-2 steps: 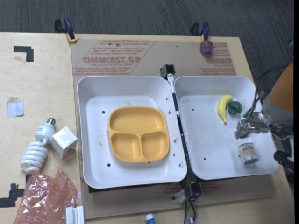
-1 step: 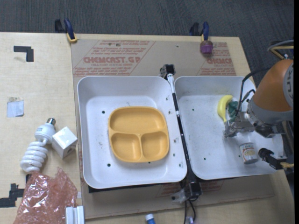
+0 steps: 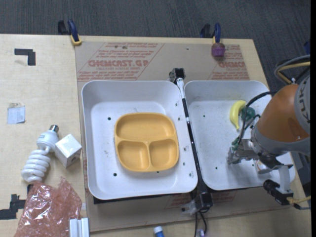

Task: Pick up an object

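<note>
In the left bin [image 3: 94,132] lies a yellow divided plate [image 3: 146,141], flat and alone. The right bin [image 3: 207,132] holds a small yellow banana-shaped object [image 3: 235,113] near its far right side, with a small green object [image 3: 247,113] touching it on the right. My arm's orange band [image 3: 284,115] hangs over the right bin's right edge. Below it, the gripper [image 3: 240,155] sits low over the bin floor, nearer than the yellow object and apart from it. The wrist hides much of the gripper.
Left of the bins, a spiral light bulb [image 3: 38,158], a white cube [image 3: 68,150] and a crumpled pink plastic bag [image 3: 47,209] lie on the bench. A purple object [image 3: 218,49] sits on the board behind the right bin. Cables run along my arm.
</note>
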Controlling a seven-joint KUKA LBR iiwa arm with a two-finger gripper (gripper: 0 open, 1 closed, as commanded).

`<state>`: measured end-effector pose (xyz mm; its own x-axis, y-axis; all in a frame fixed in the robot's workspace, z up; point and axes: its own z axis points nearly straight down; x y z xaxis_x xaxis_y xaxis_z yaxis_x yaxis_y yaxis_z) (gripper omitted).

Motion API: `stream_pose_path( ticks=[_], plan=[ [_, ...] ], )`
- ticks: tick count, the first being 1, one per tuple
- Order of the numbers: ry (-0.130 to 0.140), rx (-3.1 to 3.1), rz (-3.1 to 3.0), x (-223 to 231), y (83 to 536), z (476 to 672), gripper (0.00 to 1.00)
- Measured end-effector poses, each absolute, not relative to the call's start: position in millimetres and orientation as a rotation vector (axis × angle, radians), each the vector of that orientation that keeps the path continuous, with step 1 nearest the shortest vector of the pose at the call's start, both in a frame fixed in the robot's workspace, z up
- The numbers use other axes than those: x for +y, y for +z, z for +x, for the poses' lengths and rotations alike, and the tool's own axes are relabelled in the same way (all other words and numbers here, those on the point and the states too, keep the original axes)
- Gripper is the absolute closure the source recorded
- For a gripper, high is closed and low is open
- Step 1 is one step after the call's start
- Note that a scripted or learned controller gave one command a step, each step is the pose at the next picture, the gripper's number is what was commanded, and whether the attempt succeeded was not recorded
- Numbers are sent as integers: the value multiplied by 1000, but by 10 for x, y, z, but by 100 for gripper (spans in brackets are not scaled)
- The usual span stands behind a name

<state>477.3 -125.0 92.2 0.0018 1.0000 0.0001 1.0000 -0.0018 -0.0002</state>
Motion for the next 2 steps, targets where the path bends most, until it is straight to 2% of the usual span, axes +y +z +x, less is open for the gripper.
stream_pose_path(
  ticks=[1,2],
  plan=[
    [-1,-2221,-2223,-921,923,4782,0],
    [-4,-2221,-2227,-927,1022,4798,100]
  ],
)
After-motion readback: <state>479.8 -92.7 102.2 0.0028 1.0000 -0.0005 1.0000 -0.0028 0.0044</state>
